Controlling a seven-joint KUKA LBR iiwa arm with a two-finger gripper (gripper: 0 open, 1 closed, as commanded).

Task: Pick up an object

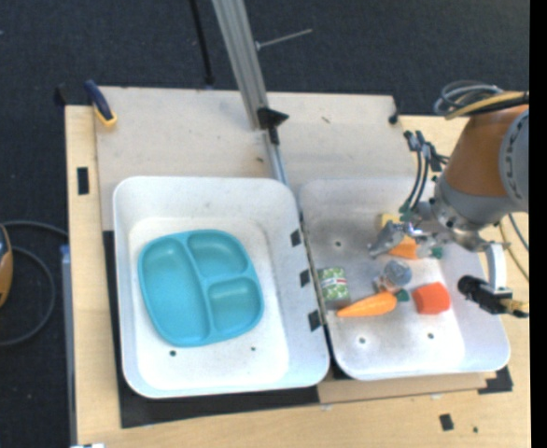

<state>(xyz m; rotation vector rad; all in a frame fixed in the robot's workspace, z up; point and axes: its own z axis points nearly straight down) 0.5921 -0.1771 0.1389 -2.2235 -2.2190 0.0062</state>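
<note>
Here a small orange-and-yellow object (402,246) lies in the right white bin (479,348), directly under the pincer (397,243); whether it is grasped cannot be told. Beside it: grey lump (397,273), orange plastic carrot (369,305), red-orange block (431,298).

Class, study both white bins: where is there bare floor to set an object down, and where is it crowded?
Left bin: a bare strip runs around the blue divided plate, widest above it. Right bin: bare along the top and along the bottom edge below the toy carrot. Crowded: the middle, where the carrot, orange block and gripper cluster.
</note>
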